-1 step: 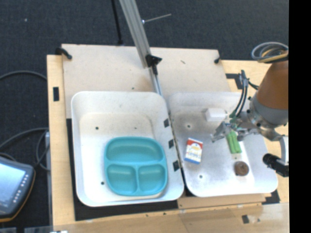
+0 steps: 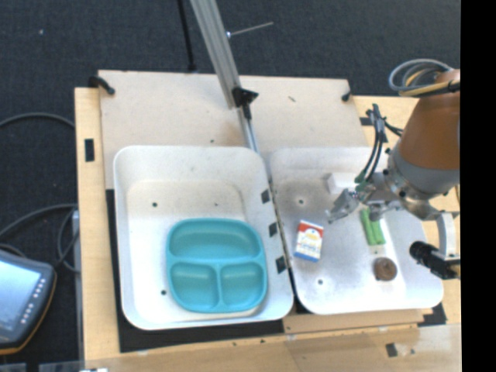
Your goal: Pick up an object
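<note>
Here, hand (image 2: 346, 203) low over right bin (image 2: 341, 293), reaching in from right; cannot tell finger state. Nothing seen held. Green bar (image 2: 373, 228) just right of hand, on bin floor. Small box (image 2: 308, 241) lower left of hand, near divide. Brown disc (image 2: 384, 268) below bar. Left bin (image 2: 139, 208) holds teal tray (image 2: 218, 264). Both bins on counter (image 2: 194, 107).

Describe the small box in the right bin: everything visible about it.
The small white carton with an orange-red top and a blue lower band looks like printed cardboard and lies in the right shallow white bin, near its left wall, slightly tilted from the bin's edges. It rests on the bin floor, apart from the green stick and the gripper. Its print is too small to read.
</note>
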Controlling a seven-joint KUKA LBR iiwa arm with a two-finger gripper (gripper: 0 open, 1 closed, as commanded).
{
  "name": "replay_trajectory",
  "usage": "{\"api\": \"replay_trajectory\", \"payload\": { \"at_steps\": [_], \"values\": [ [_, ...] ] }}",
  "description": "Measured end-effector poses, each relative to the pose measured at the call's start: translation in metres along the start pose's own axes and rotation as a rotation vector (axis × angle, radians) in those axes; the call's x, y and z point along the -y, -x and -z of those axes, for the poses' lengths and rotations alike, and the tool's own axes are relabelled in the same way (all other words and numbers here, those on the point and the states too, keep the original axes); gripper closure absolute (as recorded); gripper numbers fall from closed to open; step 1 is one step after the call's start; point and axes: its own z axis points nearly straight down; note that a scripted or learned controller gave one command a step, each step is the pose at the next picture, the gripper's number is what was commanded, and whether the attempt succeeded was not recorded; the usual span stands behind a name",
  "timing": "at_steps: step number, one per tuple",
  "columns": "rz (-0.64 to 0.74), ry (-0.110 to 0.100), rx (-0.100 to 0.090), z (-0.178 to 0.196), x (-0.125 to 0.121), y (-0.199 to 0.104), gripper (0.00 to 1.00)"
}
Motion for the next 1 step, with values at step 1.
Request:
{"api": "replay_trajectory", "payload": {
  "at_steps": [1],
  "values": [
    [-0.001, 0.001, 0.001, 0.0331, 0.0011, -0.0015, 0.00]
  ]
}}
